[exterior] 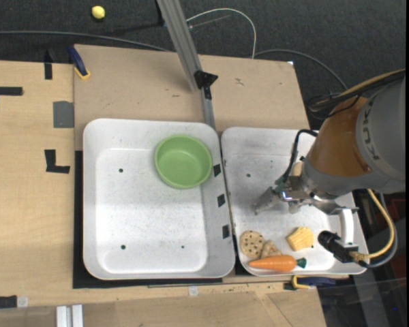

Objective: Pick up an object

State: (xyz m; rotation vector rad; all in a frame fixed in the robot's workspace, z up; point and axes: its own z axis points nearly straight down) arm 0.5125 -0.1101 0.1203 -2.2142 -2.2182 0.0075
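Flanking white bins (pixel 95 182), tan bench (pixel 27 148)

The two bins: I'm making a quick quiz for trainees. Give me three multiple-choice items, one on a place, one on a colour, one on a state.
1. Where is the bowl?
A. left bin
B. right bin
C. bench

2. What colour is the carrot?
A. blue
B. orange
C. white

3. How does the bowl sit?
A. upside down
B. on its side
C. upright

Answers: 1 A, it sits in the left bin, near the divider. 2 B, orange body with a green end, in the right bin. 3 C, its hollow faces up.
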